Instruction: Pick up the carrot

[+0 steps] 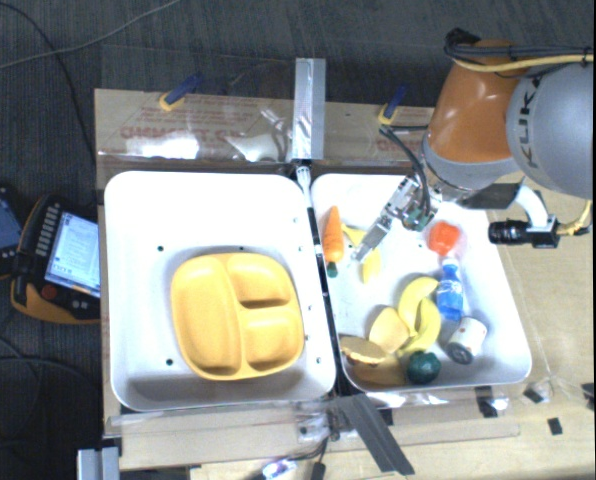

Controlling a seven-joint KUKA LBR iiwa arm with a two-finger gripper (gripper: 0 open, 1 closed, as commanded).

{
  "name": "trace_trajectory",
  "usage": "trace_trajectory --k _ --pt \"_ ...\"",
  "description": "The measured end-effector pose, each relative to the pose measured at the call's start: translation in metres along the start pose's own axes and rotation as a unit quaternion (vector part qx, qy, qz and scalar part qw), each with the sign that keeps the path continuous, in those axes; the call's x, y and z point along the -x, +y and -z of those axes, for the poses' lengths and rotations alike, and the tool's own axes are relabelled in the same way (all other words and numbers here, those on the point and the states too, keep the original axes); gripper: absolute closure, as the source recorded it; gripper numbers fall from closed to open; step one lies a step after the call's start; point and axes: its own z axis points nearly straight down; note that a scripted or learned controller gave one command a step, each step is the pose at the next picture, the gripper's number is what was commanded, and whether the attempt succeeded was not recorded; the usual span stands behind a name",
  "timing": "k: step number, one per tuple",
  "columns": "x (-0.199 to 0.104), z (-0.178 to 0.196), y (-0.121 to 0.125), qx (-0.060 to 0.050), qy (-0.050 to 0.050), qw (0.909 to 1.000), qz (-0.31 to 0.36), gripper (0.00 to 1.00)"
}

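Lying just left of pincer [370, 245], apart: carrot [332, 234].

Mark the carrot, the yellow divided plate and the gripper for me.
carrot [332, 233]: camera view, middle of its orange body.
yellow divided plate [203, 313]: camera view, floor of its large left compartment.
gripper [370, 245]: camera view, its fingertips, beside the carrot in the right bin.

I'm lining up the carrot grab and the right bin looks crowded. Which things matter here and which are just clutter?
For the job:
- orange carrot, against the right bin's left wall
- two-finger gripper, just right of the carrot

Just lying about:
- yellow divided plate, in the left bin
- yellow bananas
- blue-labelled bottle
- dark green ball
- small orange-red piece
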Motion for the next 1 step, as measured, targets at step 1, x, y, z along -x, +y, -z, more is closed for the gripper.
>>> trace_trajectory --k 1 --pt "-0.0228 0.1062 -0.0257 0.001 0.0 1.0 -0.009 0.0"
